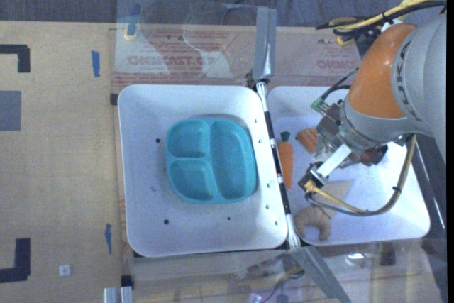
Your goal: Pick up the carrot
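The carrot (286, 161) is orange with a green top and lies lengthwise against the left wall of the right bin (397, 223), green end pointing to the back. My gripper (332, 140) hangs over the middle of that bin, just right of the carrot, below the grey wrist with the orange band. The wrist hides much of the gripper. Nothing shows between the gripper and the carrot except a small orange piece (307, 139).
A blue divided plate (211, 160) sits in the left bin (142, 152). A tan croissant (314, 222) lies at the right bin's front left. Beside it are a pale wedge (342, 189) and a reddish-brown thing (372, 154), partly under the arm.
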`<state>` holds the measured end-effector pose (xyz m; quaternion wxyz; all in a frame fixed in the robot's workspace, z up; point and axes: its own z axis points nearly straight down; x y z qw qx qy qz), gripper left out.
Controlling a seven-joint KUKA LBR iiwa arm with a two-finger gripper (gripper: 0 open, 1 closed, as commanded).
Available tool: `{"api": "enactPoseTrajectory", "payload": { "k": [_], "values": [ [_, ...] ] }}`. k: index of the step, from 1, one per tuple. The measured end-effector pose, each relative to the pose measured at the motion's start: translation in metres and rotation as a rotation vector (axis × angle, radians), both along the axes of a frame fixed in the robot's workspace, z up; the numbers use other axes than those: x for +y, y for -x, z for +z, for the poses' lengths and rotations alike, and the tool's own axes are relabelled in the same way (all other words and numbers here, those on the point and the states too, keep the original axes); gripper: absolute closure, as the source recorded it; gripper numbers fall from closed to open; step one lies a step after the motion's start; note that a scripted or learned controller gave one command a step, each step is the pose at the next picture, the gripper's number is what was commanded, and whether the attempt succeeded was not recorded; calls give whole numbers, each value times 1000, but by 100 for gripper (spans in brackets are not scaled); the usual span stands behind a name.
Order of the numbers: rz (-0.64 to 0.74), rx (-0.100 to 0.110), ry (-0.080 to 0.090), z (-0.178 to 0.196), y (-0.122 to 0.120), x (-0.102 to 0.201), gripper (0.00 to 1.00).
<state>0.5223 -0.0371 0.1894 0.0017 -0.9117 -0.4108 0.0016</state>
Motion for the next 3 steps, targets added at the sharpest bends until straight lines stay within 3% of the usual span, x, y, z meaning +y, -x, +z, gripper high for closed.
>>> {"api": "enactPoseTrajectory", "payload": {
  "k": [1,2,3],
  "values": [
    [-3,1,0,9,0,-2,100],
    [349,-5,1,-5,-49,16,100],
    [537,-6,2,48,-12,-31,100]
  ]
}}
